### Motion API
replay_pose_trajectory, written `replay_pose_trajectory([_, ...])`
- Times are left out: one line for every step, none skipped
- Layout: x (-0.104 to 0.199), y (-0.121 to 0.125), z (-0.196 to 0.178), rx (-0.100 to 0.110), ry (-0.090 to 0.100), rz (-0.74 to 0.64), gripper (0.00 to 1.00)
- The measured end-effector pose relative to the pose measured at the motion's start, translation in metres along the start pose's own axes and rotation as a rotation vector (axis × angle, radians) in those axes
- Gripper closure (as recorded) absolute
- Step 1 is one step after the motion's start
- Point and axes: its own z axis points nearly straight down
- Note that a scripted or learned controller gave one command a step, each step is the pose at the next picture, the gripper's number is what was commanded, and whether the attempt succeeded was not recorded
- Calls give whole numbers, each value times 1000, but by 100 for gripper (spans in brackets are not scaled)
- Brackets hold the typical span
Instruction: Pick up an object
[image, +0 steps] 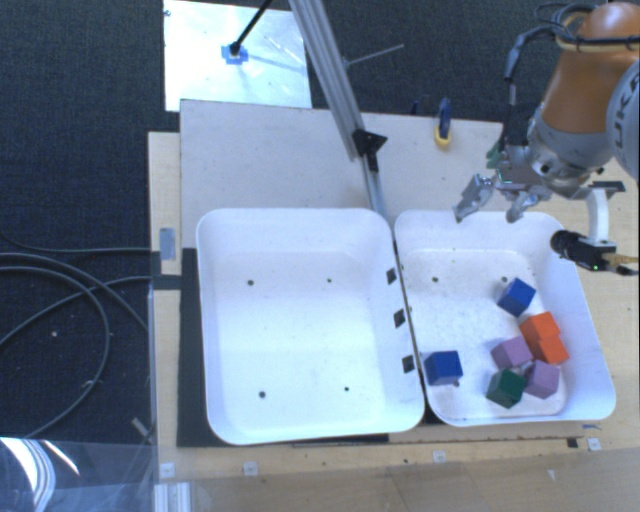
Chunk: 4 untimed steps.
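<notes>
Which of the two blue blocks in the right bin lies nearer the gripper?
The blue block farther up the right bin, just above the orange block. The other blue block sits at the bin's lower left, farther from the gripper.

No legible text, labels, brands, numbers or signs on anything in the camera view.
</notes>
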Motion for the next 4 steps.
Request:
replay_pose_trajectory([-53,-13,-94,-10,-5,7,0])
replay_pose_trajectory([-1,-80,-30,9,3,-1,0])
replay_pose_trajectory([0,-138,-118,-10,-2,2,0])
replay_pose_trajectory([52,-169,-88,2,2,-4,0])
